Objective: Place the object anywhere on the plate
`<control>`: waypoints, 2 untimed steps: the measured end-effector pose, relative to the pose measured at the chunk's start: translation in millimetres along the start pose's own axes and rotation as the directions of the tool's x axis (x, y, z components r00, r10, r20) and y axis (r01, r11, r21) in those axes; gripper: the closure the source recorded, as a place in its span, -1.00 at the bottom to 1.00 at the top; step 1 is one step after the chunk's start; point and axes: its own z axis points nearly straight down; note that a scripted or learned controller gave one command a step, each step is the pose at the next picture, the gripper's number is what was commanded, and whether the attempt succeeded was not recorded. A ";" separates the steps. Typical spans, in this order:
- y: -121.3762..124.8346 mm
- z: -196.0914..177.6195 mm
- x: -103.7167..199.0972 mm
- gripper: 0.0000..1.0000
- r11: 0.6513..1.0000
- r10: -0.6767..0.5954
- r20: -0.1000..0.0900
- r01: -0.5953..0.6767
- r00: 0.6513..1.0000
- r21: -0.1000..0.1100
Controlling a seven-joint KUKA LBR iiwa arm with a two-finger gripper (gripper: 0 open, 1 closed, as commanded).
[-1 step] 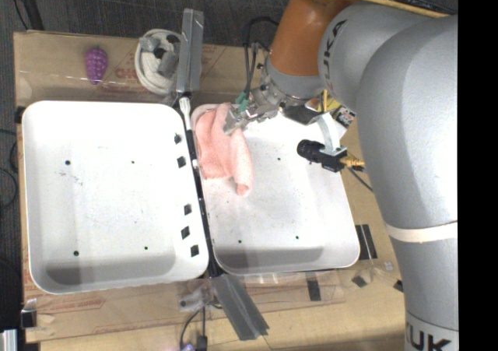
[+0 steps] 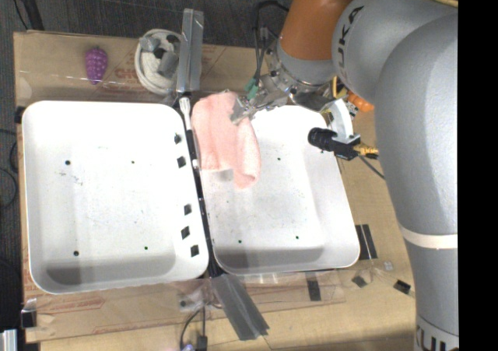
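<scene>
Starting at your left, a small purple grape-like cluster (image 2: pixel 96 64) lies on the bare brown bench (image 2: pixel 54 54), near its far left corner, apart from both bins. Below it sits the left shallow white bin (image 2: pixel 101 194), its floor marked with a few dark dots. Just beyond that bin's far right corner you see a white round coil-like object (image 2: pixel 158 58) touching a grey upright bracket (image 2: pixel 189 50). A row of small black clips runs down the seam where the two bins meet.

In the right shallow white bin (image 2: pixel 288 209), a soft pink cloth (image 2: pixel 223 142) lies crumpled in the far left corner, against the left wall. The two-finger gripper (image 2: pixel 247 102) is at the cloth's far right edge, touching it; you cannot tell how its fingers stand. The grey arm with its orange band (image 2: pixel 311 7) comes in over the bin's far right corner.
</scene>
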 end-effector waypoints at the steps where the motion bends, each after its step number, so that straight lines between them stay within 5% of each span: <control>1: 22.3 5.5 53.2 1.00 0.919 -0.394 -0.001 0.394 0.919 0.002; 2: 33.7 10.0 94.3 1.00 0.691 -0.723 0.000 0.723 0.691 0.001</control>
